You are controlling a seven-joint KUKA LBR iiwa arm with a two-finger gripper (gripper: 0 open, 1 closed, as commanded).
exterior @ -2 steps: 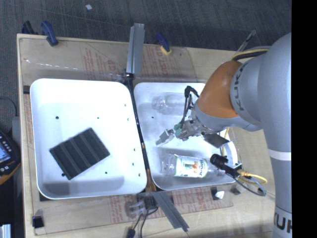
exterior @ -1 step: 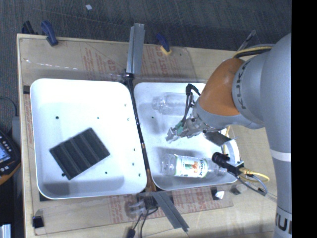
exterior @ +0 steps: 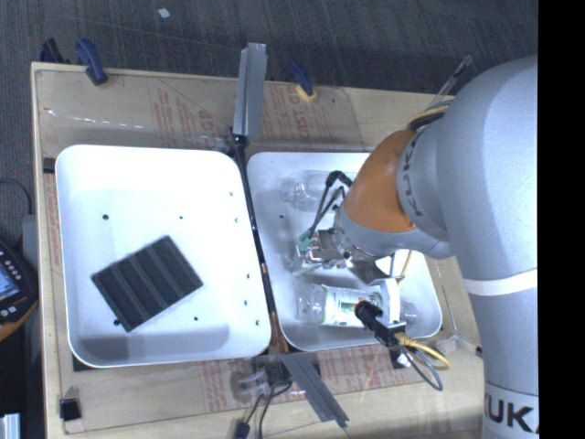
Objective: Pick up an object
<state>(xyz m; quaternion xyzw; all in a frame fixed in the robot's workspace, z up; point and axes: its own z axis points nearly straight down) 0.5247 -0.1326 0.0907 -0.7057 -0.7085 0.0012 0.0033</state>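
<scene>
My gripper (exterior: pixel 313 251) is low in the middle of the right bin (exterior: pixel 274 245), reaching in under the orange-banded wrist. A clear plastic bottle with a white and green label (exterior: pixel 327 307) lies on its side just in front of the gripper, near the bin's front wall. A second clear plastic item (exterior: pixel 298 193) lies toward the bin's back, left of the wrist. A small green bit (exterior: pixel 304 242) shows at the gripper's tip; what it belongs to is unclear. The arm hides the right half of this bin.
The left bin (exterior: pixel 82 172) holds a flat black ribbed slab (exterior: pixel 147 282), lying askew at its front left. A grey bar (exterior: pixel 249 90) stands at the back between the bins. Blue clamps (exterior: pixel 90 59) grip the bench's far edge.
</scene>
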